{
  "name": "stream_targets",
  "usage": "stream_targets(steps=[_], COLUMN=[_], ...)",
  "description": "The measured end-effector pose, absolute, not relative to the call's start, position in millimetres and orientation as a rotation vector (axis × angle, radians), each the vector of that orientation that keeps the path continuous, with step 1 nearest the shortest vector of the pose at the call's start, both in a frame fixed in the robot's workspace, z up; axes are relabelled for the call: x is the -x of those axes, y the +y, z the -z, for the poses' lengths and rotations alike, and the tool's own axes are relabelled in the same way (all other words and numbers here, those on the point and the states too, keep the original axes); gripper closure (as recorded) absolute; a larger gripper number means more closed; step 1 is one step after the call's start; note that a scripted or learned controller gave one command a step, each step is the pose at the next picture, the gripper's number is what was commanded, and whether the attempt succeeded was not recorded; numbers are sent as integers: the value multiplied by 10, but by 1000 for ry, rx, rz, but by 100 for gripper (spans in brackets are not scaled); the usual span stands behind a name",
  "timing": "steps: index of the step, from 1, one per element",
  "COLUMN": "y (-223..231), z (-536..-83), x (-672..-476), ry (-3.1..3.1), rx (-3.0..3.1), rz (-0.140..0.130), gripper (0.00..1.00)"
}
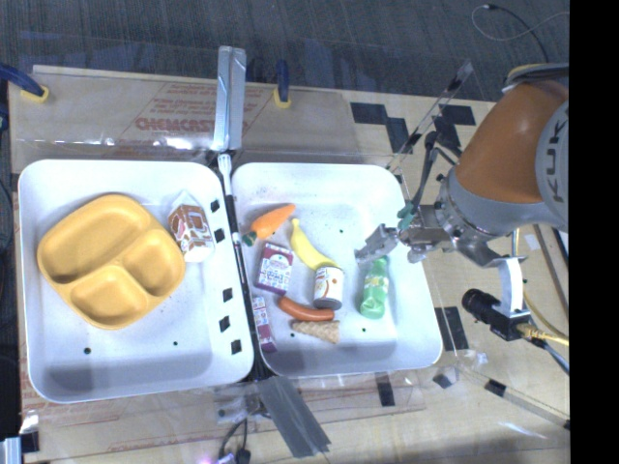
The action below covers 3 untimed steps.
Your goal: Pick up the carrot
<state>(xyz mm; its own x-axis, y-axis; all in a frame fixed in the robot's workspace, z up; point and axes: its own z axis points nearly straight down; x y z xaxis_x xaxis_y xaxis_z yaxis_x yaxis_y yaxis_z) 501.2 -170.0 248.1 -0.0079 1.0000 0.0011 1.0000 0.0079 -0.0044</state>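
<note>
Approach step: hand (375,246) is hovering over the right bin (411,341) above the green bottle (373,288), grip state unclear, so it's needing to travel left to the carrot (271,220) lying near the divider.

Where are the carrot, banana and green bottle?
carrot (272,219), camera view, mid orange body.
banana (307,246), camera view, middle of the curve.
green bottle (374,289), camera view, centre of the body.

Open white floor across the right bin's (406,341) far side above carrot (271,219); banana (308,246) touching its tip, divider wall (230,249) crowding its left.
</note>
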Motion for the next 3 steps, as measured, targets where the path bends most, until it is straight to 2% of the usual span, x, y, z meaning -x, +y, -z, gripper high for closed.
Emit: stream_targets(steps=[1, 2, 3], y=[-969, -889, -793], z=[-2500, -2750, -1901], x=[-5791, -6427, -6163], ry=[-2278, -2178, -2150], rx=[2160, 2263, 2286], rz=[-3, -3, -7], gripper=[0, 0, 0])
